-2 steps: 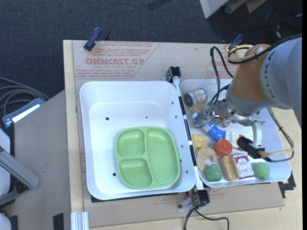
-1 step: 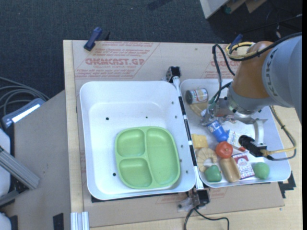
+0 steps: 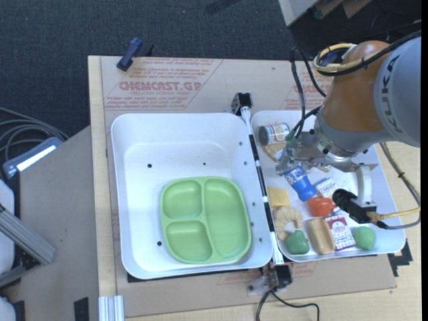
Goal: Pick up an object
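The right bin [image 3: 391,199] holds a pile of small things. My gripper [image 3: 293,158] hangs low over its upper left part, just above a blue bottle with a white label [image 3: 302,184]. A small silver can with a green label [image 3: 271,135] lies to the gripper's upper left. A yellow block [image 3: 278,197], a red piece [image 3: 320,206], a tan bun [image 3: 319,237], a red-and-white box [image 3: 342,233] and two green pieces [image 3: 297,244] [image 3: 365,238] lie toward the front of the bin. The arm's body covers the bin's back right.
The left bin [image 3: 134,146] holds a green divided plate [image 3: 204,219] toward its front right. A wall with black clips [image 3: 242,101] separates the bins. A blue object [image 3: 129,53] lies on the floor beyond the bench's back left corner.
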`<action>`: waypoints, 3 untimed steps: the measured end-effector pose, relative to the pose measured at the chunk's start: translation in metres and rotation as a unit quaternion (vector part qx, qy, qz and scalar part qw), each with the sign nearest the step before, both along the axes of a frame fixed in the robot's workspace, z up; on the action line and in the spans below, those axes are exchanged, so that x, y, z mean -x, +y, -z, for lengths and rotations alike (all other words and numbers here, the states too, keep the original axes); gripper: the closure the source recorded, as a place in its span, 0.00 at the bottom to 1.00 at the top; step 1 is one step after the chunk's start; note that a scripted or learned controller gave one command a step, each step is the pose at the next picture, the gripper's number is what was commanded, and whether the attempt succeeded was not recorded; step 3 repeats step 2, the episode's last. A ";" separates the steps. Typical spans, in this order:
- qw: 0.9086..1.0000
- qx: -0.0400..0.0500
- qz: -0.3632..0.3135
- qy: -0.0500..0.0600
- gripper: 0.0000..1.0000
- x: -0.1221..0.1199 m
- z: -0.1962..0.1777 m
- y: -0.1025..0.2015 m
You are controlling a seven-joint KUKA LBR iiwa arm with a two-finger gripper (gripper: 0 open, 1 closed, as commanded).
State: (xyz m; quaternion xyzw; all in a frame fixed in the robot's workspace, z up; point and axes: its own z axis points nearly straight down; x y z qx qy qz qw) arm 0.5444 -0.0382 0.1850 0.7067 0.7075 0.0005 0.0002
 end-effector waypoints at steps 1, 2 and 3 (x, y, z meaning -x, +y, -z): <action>1.000 0.000 0.000 0.000 1.00 0.000 -0.055 0.039; 1.000 0.000 0.000 0.002 1.00 0.019 -0.054 0.051; 1.000 0.000 0.000 0.002 1.00 0.019 -0.054 0.051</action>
